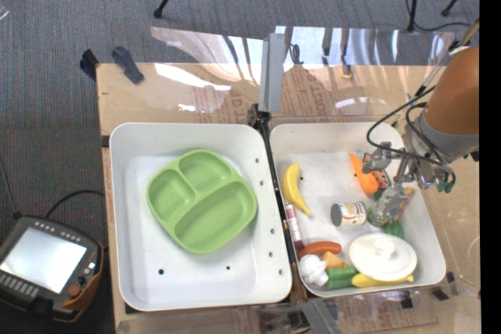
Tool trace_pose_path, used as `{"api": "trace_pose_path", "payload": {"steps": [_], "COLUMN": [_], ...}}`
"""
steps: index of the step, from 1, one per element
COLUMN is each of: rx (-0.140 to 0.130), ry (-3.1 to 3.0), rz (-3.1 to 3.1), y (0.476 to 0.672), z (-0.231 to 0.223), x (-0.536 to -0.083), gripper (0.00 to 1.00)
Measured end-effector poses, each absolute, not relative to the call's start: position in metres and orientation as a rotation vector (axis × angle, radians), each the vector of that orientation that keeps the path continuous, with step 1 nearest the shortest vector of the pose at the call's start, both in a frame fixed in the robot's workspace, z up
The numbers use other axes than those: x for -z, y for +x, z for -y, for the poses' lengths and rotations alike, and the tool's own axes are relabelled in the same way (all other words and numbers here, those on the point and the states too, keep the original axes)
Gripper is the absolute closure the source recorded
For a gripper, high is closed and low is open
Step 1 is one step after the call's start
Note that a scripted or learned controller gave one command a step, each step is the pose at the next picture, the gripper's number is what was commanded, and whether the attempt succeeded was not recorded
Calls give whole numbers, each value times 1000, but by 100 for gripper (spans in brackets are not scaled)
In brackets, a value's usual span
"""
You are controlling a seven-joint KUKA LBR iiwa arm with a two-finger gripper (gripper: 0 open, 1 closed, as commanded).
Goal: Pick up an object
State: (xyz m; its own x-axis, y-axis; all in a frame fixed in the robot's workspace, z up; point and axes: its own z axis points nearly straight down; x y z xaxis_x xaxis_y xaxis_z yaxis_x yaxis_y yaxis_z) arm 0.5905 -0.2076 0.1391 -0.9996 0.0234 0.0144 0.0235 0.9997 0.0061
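Note:
My gripper (401, 182) hangs over the right side of the right bin (321, 156), below the grey arm and its orange band (462, 94). Just left of it lies an orange toy (365, 174). Under and slightly below it stands a greenish, partly clear object (389, 207), with a small can (350, 213) lying on its side to the left. A yellow banana (294, 188) lies near the bin's left wall. The gripper's own body hides how its tips stand.
A white round lid (381, 256), a sausage (319, 249), green pieces (340, 276) and a thin tube (292, 224) crowd the right bin's front. The left bin (117, 168) holds a green divided plate (202, 200). A handheld screen (43, 262) lies on the floor.

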Motion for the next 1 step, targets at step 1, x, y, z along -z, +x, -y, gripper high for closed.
{"api": "trace_pose_path", "payload": {"steps": [1], "rx": [6], "ry": [5], "rz": [3136], "y": [605], "z": [183], "x": [-84], "gripper": [0]}}
